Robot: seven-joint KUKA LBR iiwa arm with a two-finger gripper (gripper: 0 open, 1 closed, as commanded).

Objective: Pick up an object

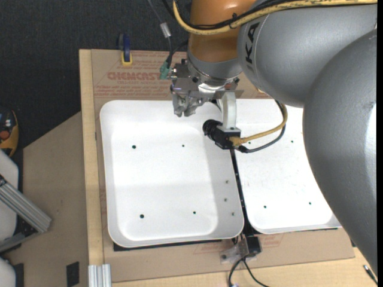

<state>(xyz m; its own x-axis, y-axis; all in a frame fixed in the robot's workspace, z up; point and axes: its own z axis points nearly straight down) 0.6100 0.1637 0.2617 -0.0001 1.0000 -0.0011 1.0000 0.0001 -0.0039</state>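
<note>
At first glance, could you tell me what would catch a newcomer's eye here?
The grey arm with its orange band dominates the top and right of the view. Its gripper hangs over the far edge of the left bin. A blue clamp sits at the board's far left corner.

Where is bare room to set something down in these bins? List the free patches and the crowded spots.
Left bin: its floor is bare from the near rim up to the far wall, dotted only by small dark marks. Right bin: a bare strip beside the divider. Crowded: the far edge between the bins, where the gripper and black cable hang.
</note>
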